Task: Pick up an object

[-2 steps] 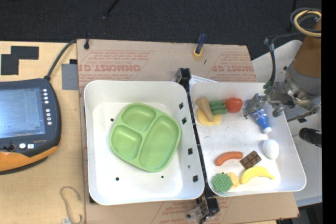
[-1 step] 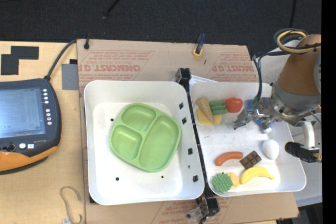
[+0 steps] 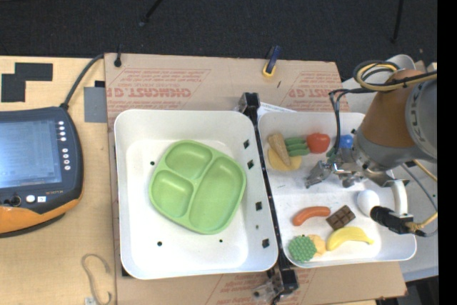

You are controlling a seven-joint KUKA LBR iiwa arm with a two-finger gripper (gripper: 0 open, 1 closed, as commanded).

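Camera view looks down at a slant on two white bins side by side on the counter. The left bin [image 3: 136, 153] carries a green divided plate [image 3: 198, 185]. The right bin [image 3: 407, 243] holds the pickable things: a corn cob [image 3: 278, 151], a green piece [image 3: 298, 146] and a red tomato [image 3: 318, 142] toward its upper left, and lower down a sausage [image 3: 312, 214], a chocolate piece [image 3: 341, 217], a banana [image 3: 349, 238], a green round toy [image 3: 303, 248] and a white egg [image 3: 368, 200].

The gripper [image 3: 330, 172] sits at middle right of the frame, low over the bare middle of the right bin, with the arm's orange band above it to the right. Whether the jaws are wide or narrow I cannot tell; the metal parts blur together, and nothing is visibly caught between them.

The nearest candidates lie on either side of the jaws: the tomato and green piece just above, the sausage just below. The sausage's long axis runs roughly left to right, slightly tilted, so a grasp across its short width would probably suit best. No object appears lifted yet.
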